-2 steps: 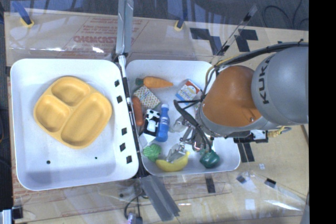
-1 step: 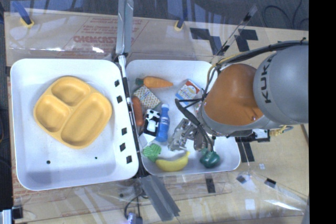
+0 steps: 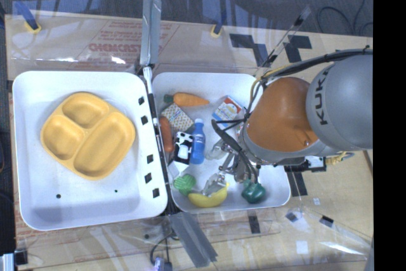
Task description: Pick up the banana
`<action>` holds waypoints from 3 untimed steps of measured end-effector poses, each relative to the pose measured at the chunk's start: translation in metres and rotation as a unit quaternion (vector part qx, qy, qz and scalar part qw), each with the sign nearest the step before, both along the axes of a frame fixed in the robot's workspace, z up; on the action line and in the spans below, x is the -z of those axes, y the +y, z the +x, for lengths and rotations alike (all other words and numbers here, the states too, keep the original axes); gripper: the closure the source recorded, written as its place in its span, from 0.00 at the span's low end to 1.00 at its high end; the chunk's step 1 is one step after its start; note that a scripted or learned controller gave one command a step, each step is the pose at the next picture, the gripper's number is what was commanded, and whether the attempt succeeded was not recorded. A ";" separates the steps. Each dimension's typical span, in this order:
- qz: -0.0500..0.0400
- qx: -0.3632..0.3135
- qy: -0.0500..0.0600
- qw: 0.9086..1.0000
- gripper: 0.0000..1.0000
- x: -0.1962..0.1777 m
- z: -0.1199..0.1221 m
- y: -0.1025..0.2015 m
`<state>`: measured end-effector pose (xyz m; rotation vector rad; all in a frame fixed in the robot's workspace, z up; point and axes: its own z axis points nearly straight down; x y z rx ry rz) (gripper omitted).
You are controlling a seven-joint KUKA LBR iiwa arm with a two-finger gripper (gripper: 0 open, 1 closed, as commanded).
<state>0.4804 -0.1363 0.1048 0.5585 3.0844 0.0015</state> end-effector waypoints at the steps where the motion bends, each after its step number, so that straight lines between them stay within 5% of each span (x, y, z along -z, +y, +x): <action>1: 0.000 -0.002 -0.001 1.000 1.00 -0.010 0.001 0.001; 2: 0.000 -0.002 -0.001 1.000 0.00 -0.010 0.001 0.001; 3: -0.004 -0.189 -0.007 0.982 0.00 0.006 0.004 -0.017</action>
